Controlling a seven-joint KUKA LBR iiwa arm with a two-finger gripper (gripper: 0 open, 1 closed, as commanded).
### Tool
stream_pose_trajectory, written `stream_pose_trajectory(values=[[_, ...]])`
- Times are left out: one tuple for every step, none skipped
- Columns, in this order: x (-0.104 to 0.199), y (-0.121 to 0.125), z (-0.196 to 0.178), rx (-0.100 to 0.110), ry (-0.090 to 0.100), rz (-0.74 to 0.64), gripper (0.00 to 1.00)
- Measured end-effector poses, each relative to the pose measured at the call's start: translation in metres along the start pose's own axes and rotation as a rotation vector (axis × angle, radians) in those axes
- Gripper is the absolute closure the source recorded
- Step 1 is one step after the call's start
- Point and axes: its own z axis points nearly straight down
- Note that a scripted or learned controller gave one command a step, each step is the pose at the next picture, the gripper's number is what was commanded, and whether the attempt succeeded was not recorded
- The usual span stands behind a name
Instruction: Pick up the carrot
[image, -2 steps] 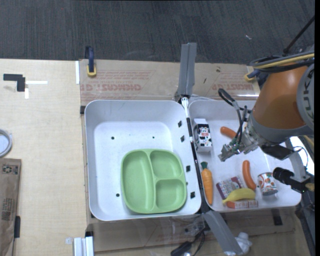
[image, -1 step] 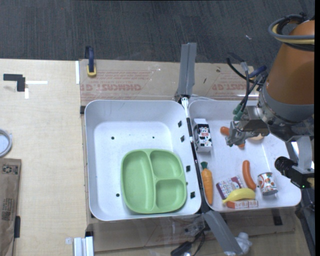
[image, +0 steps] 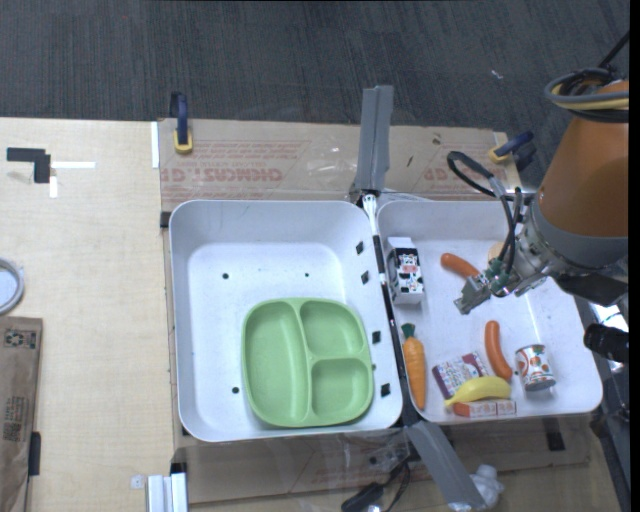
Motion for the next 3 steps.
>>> stream_pose_trajectory(values=[[0.055, 0.024, 0.04, 0.0, 0.001, -0.271, 1.0], [0.022, 0.01, -0.011, -0.001, -0.001, 0.164, 1.0], [0.065, 0.028, 0.01, 0.001, 0.001, 0.174, 1.0]])
